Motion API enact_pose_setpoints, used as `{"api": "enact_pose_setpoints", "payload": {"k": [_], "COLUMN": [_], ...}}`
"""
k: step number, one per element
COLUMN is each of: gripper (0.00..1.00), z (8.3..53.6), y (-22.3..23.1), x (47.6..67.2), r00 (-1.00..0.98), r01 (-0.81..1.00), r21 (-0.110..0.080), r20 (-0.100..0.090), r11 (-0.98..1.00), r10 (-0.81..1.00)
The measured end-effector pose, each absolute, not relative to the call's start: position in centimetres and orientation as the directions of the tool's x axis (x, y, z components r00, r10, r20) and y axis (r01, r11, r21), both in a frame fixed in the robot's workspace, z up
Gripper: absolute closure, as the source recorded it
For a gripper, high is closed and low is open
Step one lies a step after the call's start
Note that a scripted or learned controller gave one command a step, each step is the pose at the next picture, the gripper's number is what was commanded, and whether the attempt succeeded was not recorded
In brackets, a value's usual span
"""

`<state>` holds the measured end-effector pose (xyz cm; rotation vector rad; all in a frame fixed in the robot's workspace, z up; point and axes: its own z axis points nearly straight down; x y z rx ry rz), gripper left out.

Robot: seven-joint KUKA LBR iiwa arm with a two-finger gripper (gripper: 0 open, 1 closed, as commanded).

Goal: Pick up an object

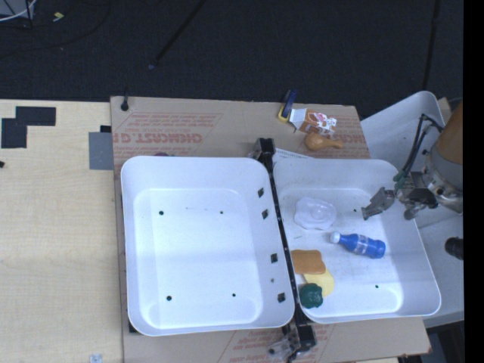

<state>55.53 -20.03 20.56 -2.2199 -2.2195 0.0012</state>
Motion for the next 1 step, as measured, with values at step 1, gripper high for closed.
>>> {"api": "enact_pose_setpoints", "payload": {"k": [1], "gripper": [0.0], "z": [8.4], "y": [-21.17], "x": [53.57], "r00": [0.0], "r01": [1.0], "r21": [-0.002], "r20": [0.003], "r11": [0.0], "r10": [1.0]}}
